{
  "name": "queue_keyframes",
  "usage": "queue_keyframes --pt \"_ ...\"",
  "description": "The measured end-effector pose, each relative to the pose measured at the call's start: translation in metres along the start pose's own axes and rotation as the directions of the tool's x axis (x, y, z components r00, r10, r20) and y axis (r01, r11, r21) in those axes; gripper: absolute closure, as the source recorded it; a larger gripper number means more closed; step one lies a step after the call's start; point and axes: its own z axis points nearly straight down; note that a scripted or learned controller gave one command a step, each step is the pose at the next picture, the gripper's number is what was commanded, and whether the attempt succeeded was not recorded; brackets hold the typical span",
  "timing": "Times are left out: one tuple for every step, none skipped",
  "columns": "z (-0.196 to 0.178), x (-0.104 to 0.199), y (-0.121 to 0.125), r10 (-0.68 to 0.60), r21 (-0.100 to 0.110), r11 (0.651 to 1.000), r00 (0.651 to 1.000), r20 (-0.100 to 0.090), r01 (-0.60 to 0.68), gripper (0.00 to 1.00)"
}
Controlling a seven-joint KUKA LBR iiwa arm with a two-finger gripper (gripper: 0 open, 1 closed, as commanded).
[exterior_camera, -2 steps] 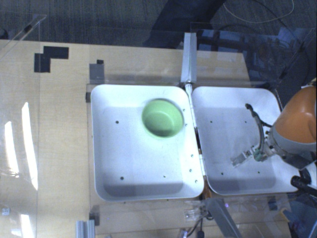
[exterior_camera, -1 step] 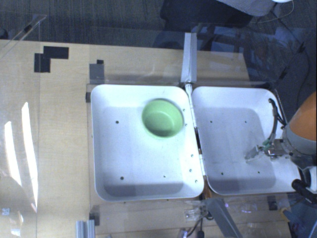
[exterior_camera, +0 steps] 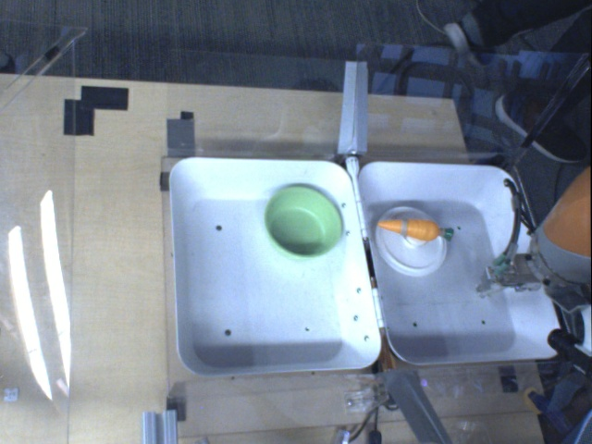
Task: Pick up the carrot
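An orange carrot (exterior_camera: 412, 228) with a small green stem end lies on its side across a small round white dish (exterior_camera: 413, 253) in the right bin (exterior_camera: 444, 326). Its tip points left. My gripper (exterior_camera: 497, 277) hangs low over the same bin's right side, to the right of the carrot and a little nearer the front, well apart from it. Nothing shows in the gripper. The arm's orange band (exterior_camera: 569, 218) is at the frame's right edge.
A green bowl (exterior_camera: 303, 220) sits in the back of the left bin (exterior_camera: 250, 322), close to the divider between the bins. A metal post (exterior_camera: 352, 109) stands behind the join. Cables hang along the right bin's far wall.
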Motion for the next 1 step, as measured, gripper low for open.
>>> queue_keyframes --pt "0.0 0.0 -0.0001 0.0 0.0 1.0 1.0 0.0 0.0 0.0"
